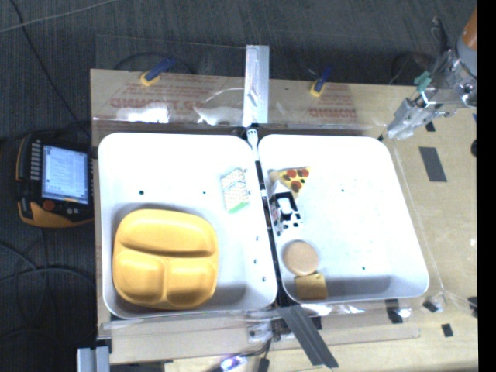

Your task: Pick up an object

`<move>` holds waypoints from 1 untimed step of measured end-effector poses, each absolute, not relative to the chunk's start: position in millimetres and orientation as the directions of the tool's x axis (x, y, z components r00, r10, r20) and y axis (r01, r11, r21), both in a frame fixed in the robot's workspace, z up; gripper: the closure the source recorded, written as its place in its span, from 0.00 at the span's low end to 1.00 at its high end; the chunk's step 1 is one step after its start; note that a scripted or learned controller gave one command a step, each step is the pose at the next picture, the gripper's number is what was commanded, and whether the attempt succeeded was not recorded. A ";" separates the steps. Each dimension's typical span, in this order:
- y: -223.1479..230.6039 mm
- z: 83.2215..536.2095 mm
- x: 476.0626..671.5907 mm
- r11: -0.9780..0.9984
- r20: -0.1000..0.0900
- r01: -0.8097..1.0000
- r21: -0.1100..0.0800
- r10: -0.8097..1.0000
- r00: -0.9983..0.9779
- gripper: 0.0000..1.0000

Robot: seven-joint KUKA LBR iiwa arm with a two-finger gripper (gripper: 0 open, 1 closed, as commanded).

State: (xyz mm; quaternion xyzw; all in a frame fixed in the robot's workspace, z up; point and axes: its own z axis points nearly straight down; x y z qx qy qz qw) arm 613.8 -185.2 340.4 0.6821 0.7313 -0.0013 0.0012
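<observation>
My gripper (pixel 399 124) hangs at the upper right, outside the right bin (pixel 372 208), above the bench near that bin's far right corner. Nothing shows between its fingers. In the right bin, close to its left wall, lie a small yellow and red toy (pixel 294 177), a black and white piece (pixel 285 211), a round tan disc (pixel 301 256) and a tan block (pixel 311 287). The left bin (pixel 170 169) holds a big yellow moulded object (pixel 164 256) at its near left and a small green and white packet (pixel 234 189) near its right wall.
A metal divider post (pixel 256 84) stands behind the seam between the bins. A handheld pendant with a lit screen (pixel 56 179) lies left of the bench. Cables run over the dark floor.
</observation>
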 end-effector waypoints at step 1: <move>-224.7 374.2 586.8 0.207 -0.004 0.978 0.000 0.978 -0.207 1.00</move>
